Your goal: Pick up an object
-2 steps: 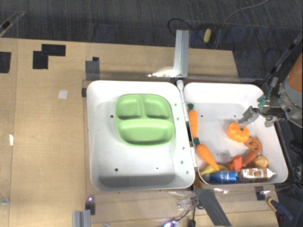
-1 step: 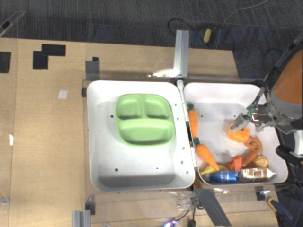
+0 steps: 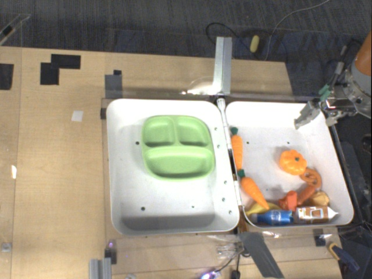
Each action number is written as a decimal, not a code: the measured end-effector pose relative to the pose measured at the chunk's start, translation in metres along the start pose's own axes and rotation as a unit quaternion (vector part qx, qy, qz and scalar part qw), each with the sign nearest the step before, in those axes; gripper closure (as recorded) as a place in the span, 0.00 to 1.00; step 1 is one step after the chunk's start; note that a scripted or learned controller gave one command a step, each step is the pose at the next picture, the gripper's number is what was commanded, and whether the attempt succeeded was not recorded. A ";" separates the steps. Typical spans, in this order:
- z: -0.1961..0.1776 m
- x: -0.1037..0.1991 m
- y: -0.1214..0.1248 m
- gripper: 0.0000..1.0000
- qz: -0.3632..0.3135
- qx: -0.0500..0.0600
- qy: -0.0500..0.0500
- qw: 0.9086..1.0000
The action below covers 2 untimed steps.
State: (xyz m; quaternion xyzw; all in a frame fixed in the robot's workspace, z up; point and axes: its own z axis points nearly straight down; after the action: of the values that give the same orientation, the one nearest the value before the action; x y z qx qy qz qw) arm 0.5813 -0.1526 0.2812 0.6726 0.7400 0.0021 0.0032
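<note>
The hand (image 3: 306, 117) hangs over the upper right corner of the right bin (image 3: 273, 112), can't tell how open it is, while the toy pumpkin (image 3: 292, 161) and carrots (image 3: 236, 151) sit lower in that bin, green plate (image 3: 176, 146) in the left one.

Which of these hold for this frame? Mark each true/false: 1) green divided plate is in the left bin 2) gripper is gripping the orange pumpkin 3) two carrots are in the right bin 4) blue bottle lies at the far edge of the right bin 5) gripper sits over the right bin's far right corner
1) True: the green divided plate lies in the left bin.
2) False: the gripper is apart from the orange pumpkin, nothing between its jaws.
3) True: one carrot by the divider, another carrot nearer the front, both in the right bin.
4) False: the blue bottle lies along the near edge.
5) True.
</note>
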 end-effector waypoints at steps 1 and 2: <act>0.151 -0.002 -0.049 0.00 0.097 0.002 0.000 0.995; 0.192 -0.044 -0.020 0.00 0.120 -0.003 0.000 0.993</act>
State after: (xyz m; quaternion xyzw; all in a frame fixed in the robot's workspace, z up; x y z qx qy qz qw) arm 0.5674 -0.1985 0.0893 0.7566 0.6538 0.0046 0.0049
